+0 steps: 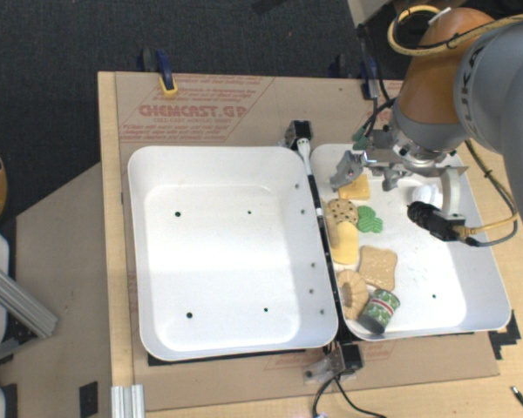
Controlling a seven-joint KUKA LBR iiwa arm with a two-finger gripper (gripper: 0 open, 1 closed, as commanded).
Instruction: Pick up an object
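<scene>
The gripper (368, 169) hangs low over the far end of the right bin (471, 307), fingers spread apart with nothing between them, and a yellow block (357, 187) sits right under it. Just nearer the camera from there comes a brown cookie (341, 212) with a green piece (369, 221) beside it, then a pale yellow slab (345, 244), a tan cracker (378, 266), and farthest off a small green can (380, 309) at the near rim; the left bin (157, 168) lies off to the side, past the divider
</scene>
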